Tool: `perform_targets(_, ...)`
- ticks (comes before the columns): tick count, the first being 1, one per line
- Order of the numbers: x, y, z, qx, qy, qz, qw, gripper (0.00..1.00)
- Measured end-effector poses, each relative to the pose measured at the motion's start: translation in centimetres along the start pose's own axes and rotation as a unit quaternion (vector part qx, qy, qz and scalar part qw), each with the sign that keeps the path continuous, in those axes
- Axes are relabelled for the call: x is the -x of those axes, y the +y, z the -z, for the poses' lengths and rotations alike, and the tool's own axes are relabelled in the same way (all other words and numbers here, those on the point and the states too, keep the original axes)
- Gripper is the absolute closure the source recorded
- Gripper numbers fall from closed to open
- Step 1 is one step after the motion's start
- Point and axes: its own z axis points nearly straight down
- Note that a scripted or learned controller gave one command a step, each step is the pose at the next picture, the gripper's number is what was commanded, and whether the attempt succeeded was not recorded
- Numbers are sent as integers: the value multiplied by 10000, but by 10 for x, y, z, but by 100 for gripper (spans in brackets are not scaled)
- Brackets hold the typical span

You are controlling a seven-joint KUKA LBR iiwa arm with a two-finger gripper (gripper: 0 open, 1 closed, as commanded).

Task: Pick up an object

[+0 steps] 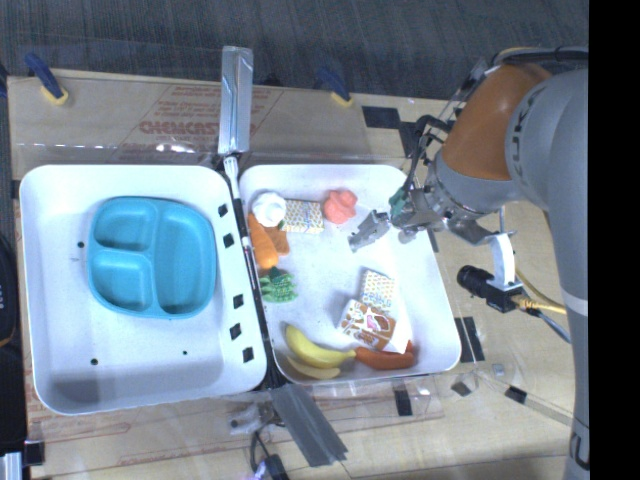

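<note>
Claw poised over the right bin, nothing yet in its grasp.

On the desk, the left white bin point(40, 298) carried a blue divided plastic tray point(152, 256). In the right white bin point(440, 308) lay an orange toy carrot point(264, 246), a green leafy toy point(279, 287), a yellow toy banana point(312, 351), a pink lumpy toy point(340, 205) and a patterned snack packet point(372, 311). The claw point(372, 230) hung low over bare bin floor between the pink toy and the packet, its fingers seemingly slightly apart and holding nothing. From there it risked closing on nothing, because no object sat directly between the fingers; a descent could also strike the floor or nudge the packet aside.
</note>
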Motion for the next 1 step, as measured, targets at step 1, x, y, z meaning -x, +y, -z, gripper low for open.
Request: perform_targets(1, 28, -35, -108, 27, -12, 670, 9977, 0)
